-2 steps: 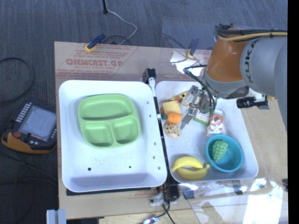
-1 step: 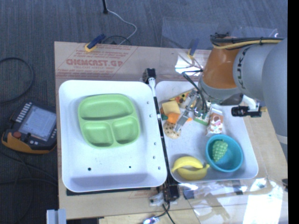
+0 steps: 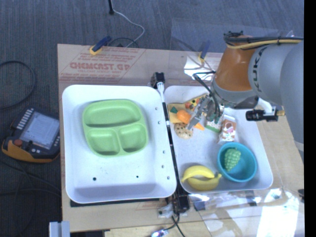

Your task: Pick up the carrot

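The orange carrot [image 3: 184, 116] lies in the upper left part of the right bin [image 3: 256, 181], near the divider between the bins. Its thick end shows to the left of the gripper, and an orange tip [image 3: 198, 126] shows lower right of it. My gripper [image 3: 202, 115] is low over the carrot, reaching down from the grey and orange arm [image 3: 237, 75] at the upper right. The middle of the carrot is hidden behind the gripper, and contact cannot be judged.
Around the carrot lie a cookie [image 3: 181, 131], a yellow wedge [image 3: 174, 110], a pizza slice [image 3: 191, 104] and a small carton [image 3: 228, 130]. A blue bowl [image 3: 247, 169] with green grapes and a banana [image 3: 201, 177] sit nearer the front. The left bin [image 3: 74, 181] holds a green divided tray [image 3: 114, 126].
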### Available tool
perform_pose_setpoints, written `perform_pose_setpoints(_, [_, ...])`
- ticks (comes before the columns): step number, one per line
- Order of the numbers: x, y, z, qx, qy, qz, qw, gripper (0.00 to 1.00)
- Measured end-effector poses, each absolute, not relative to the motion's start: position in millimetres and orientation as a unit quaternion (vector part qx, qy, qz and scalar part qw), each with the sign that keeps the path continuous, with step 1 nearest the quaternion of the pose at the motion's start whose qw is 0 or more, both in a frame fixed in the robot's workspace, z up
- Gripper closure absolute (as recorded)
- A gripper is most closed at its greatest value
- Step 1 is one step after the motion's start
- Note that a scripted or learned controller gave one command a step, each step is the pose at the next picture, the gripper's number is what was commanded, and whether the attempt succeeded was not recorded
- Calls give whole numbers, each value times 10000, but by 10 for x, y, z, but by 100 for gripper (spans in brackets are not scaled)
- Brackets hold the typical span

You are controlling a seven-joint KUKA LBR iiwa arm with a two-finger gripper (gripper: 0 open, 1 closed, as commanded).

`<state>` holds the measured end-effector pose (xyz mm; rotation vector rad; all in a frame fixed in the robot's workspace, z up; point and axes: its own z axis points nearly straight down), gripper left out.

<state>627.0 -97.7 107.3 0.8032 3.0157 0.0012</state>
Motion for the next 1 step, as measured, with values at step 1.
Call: perform_pose_setpoints(1, [6131,-319,1862,3653,9309,8,30,100])
